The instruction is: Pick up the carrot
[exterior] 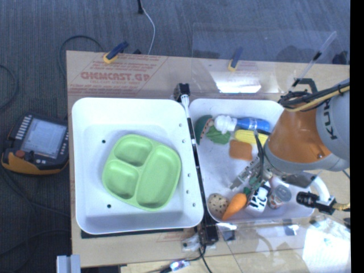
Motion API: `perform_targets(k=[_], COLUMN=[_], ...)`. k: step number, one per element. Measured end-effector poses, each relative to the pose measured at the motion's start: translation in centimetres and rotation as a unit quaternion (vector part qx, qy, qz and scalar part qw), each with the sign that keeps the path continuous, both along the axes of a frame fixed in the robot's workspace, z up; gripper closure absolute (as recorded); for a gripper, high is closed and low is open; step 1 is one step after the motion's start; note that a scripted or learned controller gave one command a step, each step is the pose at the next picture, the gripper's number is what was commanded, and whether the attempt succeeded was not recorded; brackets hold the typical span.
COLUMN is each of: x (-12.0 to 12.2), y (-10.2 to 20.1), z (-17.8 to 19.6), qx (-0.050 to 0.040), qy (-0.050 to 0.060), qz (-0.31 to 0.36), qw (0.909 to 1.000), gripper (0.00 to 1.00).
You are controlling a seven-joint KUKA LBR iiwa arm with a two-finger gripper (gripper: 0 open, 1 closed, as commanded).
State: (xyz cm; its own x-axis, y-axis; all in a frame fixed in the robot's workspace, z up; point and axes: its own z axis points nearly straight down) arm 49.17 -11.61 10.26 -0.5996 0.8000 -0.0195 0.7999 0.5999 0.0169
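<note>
An orange carrot lies tilted near the front wall of the right bin, its thick end pointing up and to the right. The gripper hangs just above and to the right of that end, close to it but not around it; whether its jaws are open or closed cannot be told. One grey arm with an orange band reaches in from the right.

There are two white bins. The left bin holds one green divided tray. The right bin is crowded: one carrot, one tan speckled ball touching the carrot's left side, one orange block, one blue-and-white bottle, one yellow piece. Little bare floor remains around the carrot.
</note>
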Motion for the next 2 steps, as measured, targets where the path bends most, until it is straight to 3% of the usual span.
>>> perform_targets(k=[1, 2], x=[-0.07, -0.08], y=[0.01, 0.09], z=[-0.09, 0.77], qx=[0.0003, 0.0009], qy=[0.001, 0.001], qz=[0.000, -0.001], qw=[1.0000, 1.0000], gripper=[0.00, 1.00])
